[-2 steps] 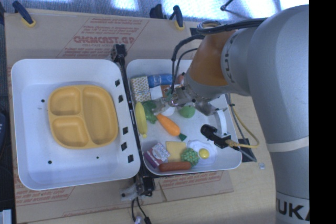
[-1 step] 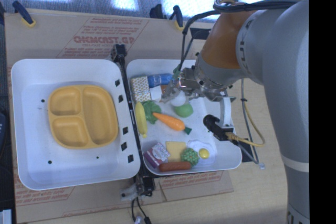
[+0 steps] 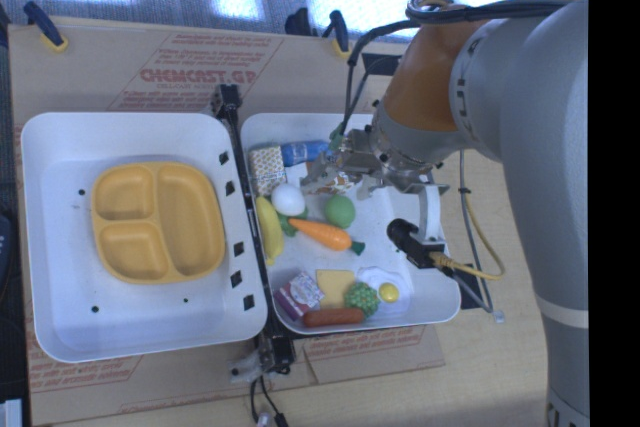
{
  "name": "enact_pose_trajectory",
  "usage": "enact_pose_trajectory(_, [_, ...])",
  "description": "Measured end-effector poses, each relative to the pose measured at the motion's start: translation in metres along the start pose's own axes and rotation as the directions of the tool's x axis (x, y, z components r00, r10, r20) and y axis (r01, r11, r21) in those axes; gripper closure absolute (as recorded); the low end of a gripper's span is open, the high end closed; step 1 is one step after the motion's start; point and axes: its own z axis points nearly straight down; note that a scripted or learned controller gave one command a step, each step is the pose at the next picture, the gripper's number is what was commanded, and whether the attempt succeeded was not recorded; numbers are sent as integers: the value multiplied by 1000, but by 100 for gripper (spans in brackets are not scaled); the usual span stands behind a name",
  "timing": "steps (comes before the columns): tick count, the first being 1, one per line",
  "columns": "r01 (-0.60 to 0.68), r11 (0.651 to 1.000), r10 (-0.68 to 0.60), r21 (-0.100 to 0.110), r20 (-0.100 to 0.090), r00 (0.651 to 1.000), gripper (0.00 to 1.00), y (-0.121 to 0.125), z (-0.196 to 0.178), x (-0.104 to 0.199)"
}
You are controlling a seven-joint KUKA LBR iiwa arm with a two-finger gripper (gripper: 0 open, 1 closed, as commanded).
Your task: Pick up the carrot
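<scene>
The carrot [image 3: 322, 234], orange with a green stub at its right end, lies across the middle of the right bin [image 3: 440, 300]. It rests between a yellow banana [image 3: 268, 227] and a green ball [image 3: 340, 211], below a white egg [image 3: 288, 200]. My gripper [image 3: 335, 177] hangs above the bin's upper middle, a little up and right of the carrot, apart from it. Its metal parts overlap the toys beneath it.
The right bin also holds a blue bottle [image 3: 303, 153], a patterned packet [image 3: 266, 166], a cheese wedge [image 3: 335, 282], a sausage [image 3: 333, 317], a fried egg [image 3: 385, 289] and a broccoli piece [image 3: 362, 298]. A yellow divided plate [image 3: 158, 220] sits in the left bin [image 3: 50, 315].
</scene>
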Motion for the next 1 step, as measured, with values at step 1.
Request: enact_pose_trajectory(1, [-41,999,41,4,-1,999,0,-21,77,-11])
